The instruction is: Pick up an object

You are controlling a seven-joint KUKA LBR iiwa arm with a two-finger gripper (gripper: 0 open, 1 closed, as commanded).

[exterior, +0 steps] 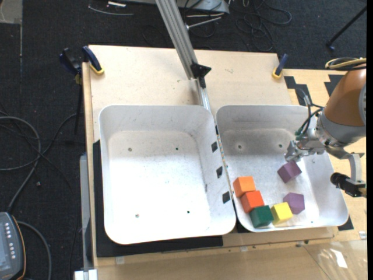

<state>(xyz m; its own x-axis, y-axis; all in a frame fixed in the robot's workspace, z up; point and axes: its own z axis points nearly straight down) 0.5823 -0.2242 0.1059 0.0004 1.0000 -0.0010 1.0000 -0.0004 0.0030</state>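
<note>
Resting on a pale bench (145, 74) over dark cabled floor (35, 133), gripper (294, 154) jaws unreadable.

Both bins (157, 174) look like white plastic, faintly glossy and speckled with dark scuffs. The table (151, 74) is pale, matt board, like unfinished wood. The coloured blocks (252, 200) look matt and smooth. The slanted rail (175, 28) is bare, dull-shining metal.
</note>
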